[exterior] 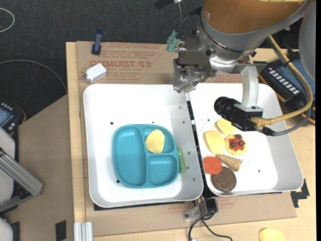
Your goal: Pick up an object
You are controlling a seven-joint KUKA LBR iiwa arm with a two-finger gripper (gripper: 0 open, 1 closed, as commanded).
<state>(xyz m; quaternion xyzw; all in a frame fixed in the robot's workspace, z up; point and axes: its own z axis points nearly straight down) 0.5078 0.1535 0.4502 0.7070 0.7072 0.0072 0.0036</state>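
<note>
Two white bins sit side by side on a brown board (125, 59). The left bin (95, 134) holds a blue tray (131, 157) with three parts. A yellow oval piece (155, 141) lies in the tray's small far part, on the side near the other bin. A thin green thing (181, 160) lies just beside the tray, between it and the bin wall. The right bin (281, 149) holds a bunch of toy food close together near its left side. There is a small yellow piece (225, 126), a bigger pale yellow piece (215, 141), and a round piece with red dots (235, 144) touching it. Nearer the front are a red disc (212, 164), a tan wedge (230, 161) and a brown round cookie (224, 179). The claw (186, 82) hangs at the far edge of the bins, over the wall where the two bins meet. It is well apart from the toy food and the tray. I cannot tell if the claw is wide or narrow, and nothing can be seen in it. A small white box (95, 73) and a blue thing (97, 41) lie on the board behind the left bin.
</note>
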